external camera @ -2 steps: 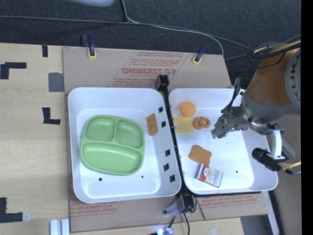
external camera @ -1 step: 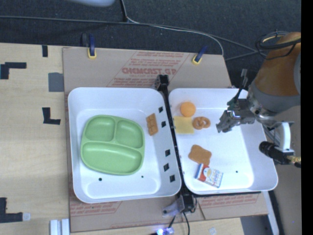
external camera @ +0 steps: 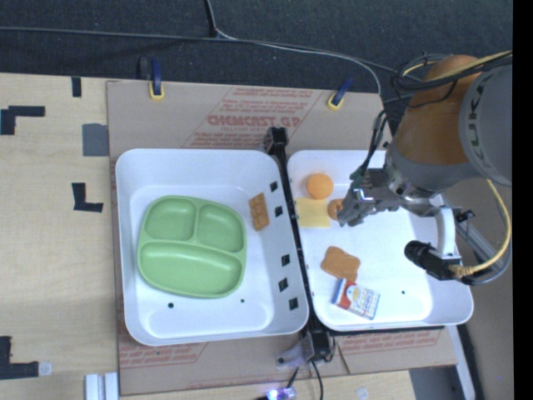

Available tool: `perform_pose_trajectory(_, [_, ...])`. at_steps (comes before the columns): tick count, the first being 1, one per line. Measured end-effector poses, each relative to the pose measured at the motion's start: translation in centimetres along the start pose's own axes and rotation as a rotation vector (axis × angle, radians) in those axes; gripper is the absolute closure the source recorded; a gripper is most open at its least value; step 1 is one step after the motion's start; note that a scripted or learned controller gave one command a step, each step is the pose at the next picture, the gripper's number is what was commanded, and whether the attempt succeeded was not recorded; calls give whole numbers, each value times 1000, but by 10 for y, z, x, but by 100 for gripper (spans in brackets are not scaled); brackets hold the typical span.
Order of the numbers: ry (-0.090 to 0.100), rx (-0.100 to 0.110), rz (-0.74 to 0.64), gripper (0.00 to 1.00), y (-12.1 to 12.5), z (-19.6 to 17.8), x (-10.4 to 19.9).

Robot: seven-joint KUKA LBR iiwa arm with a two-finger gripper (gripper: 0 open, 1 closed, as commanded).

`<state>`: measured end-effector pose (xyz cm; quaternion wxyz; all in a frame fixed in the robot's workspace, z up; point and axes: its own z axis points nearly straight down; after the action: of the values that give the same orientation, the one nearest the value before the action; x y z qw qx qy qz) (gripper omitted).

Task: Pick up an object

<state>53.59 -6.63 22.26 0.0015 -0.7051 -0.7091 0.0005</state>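
While the green plate [external camera: 193, 247] sits in the left bin, the yellow block [external camera: 313, 213] and orange ball [external camera: 319, 185] lie just left of the gripper [external camera: 348, 209], whose opening cannot be told

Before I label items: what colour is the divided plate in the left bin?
Light green; the divided plate shows best in the camera view.

The arm [external camera: 491, 115] is grey, thick and round, with a wide orange band [external camera: 433, 123] just above the wrist. Thin black and yellow cables loop over the band. Near the gripper [external camera: 354, 207] – dark metal – sits a white bracket [external camera: 445, 227] with a black part.
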Motion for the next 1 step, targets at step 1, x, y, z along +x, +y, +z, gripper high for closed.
perform_pose_trajectory(1, [1,0,-2,100,0,-1,54])
